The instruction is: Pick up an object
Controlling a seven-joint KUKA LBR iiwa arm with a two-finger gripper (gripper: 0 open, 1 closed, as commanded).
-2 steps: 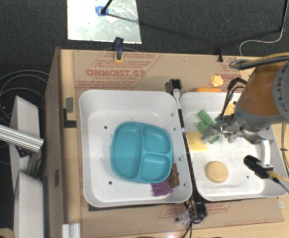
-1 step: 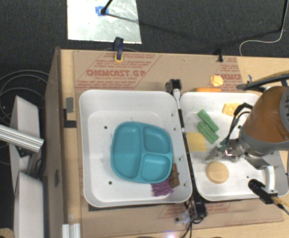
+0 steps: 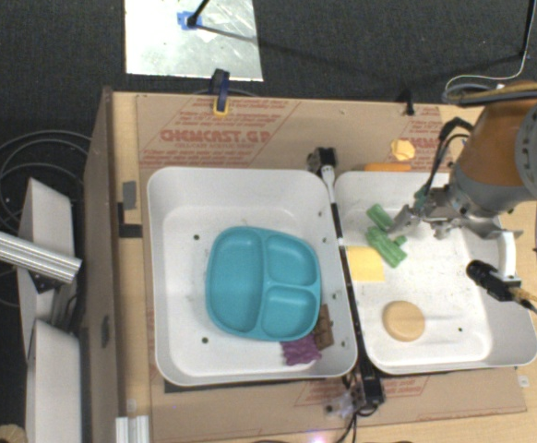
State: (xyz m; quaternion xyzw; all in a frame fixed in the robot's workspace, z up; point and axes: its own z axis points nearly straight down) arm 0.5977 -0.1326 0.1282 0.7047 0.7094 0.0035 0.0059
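The right bin (image 3: 490, 340) holds two green pieces, one (image 3: 377, 216) near its left wall and one (image 3: 388, 248) just below it. A flat yellow square (image 3: 365, 265) lies beside them, and a round tan disc (image 3: 404, 321) sits nearer the front. My gripper (image 3: 410, 218) hangs low over the bin's upper left part, just right of the upper green piece. I cannot tell whether it touches that piece. The grey arm with its orange band (image 3: 490, 146) comes in from the right.
A blue divided plate (image 3: 264, 282) fills the middle of the left bin (image 3: 181, 247), with a purple piece (image 3: 298, 350) and a brown piece (image 3: 325, 329) at its front right corner. An orange piece (image 3: 388, 166) lies at the right bin's back rim. Cables (image 3: 518, 293) trail at the right.
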